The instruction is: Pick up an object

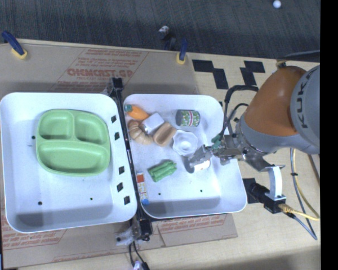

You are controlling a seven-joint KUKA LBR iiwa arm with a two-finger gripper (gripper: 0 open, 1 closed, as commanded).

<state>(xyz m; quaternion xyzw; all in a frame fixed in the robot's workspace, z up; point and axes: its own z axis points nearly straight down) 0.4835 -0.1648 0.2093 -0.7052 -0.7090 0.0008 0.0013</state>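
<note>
Green object (161,170), lying flat in right bin (158,198), perhaps beans

Grey KUKA arm (301,114), broad orange band (273,103) above the wrist, dark lettering on the grey shell beside the band. Black cables (232,103) loop off the wrist. Gripper (198,161) beyond the band: small metallic grey, with a green spot.

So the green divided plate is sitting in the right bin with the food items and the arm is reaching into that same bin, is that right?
Not quite. The camera view shows the green divided plate in the left bin, by itself. The food items, such as the carrot and the green can, are in the right bin, and the arm does reach into that one.
</note>
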